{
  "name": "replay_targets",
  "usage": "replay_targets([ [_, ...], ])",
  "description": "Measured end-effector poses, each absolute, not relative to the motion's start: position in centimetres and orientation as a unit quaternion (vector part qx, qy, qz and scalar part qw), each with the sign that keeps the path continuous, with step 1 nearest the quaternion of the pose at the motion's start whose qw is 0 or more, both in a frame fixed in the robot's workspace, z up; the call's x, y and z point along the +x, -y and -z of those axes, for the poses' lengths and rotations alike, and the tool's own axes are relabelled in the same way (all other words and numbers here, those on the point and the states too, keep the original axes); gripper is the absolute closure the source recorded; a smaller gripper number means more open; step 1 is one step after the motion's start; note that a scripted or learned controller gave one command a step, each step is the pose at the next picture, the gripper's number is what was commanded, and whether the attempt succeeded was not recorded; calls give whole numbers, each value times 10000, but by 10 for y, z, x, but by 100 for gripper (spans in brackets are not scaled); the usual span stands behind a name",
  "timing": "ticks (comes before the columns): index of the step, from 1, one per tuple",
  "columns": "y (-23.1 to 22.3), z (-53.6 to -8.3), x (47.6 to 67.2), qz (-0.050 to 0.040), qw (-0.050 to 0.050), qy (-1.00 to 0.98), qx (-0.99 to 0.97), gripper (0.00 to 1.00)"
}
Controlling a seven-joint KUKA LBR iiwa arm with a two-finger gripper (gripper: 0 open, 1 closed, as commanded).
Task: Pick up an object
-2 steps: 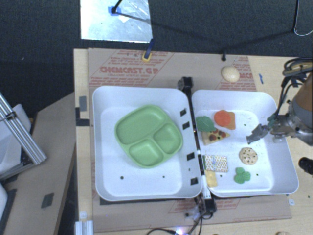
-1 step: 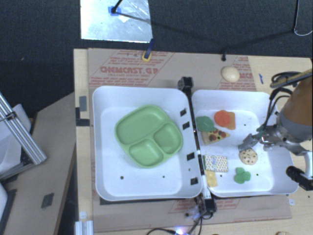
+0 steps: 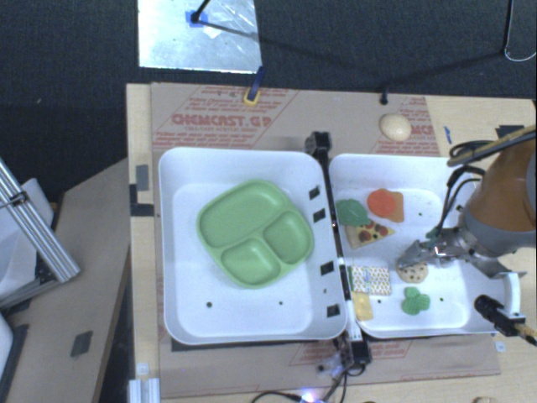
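Note:
In the right bin (image 3: 436, 170) lie several toy foods: an orange-red piece (image 3: 386, 203), a pizza slice (image 3: 369, 232) with a green leaf (image 3: 351, 211) beside it, a chocolate-chip cookie (image 3: 412, 271), a green broccoli piece (image 3: 414, 301), a speckled cracker (image 3: 370, 280) and a small yellow piece (image 3: 362, 307). My gripper (image 3: 417, 255) hangs low over the bin's middle, its tip right at the cookie's upper edge. The arm's orange band (image 3: 508, 193) rises to the right.
The left bin (image 3: 180, 309) holds a green divided plate (image 3: 255, 232). A beige egg-shaped object (image 3: 395, 127) rests on the cardboard behind the right bin. A black clip divider (image 3: 329, 225) runs between the bins. Cables hang near the arm.

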State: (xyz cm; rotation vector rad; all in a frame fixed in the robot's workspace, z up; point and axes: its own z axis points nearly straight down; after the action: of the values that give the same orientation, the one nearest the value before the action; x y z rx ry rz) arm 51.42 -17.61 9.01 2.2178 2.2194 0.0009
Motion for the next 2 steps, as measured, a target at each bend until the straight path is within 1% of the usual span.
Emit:
replay_targets([
  [1, 177, -105, 517, -25, 60, -7075, 7067, 100],
  [2, 185, -162, 526, -16, 37, -7085, 7057, 100],
])
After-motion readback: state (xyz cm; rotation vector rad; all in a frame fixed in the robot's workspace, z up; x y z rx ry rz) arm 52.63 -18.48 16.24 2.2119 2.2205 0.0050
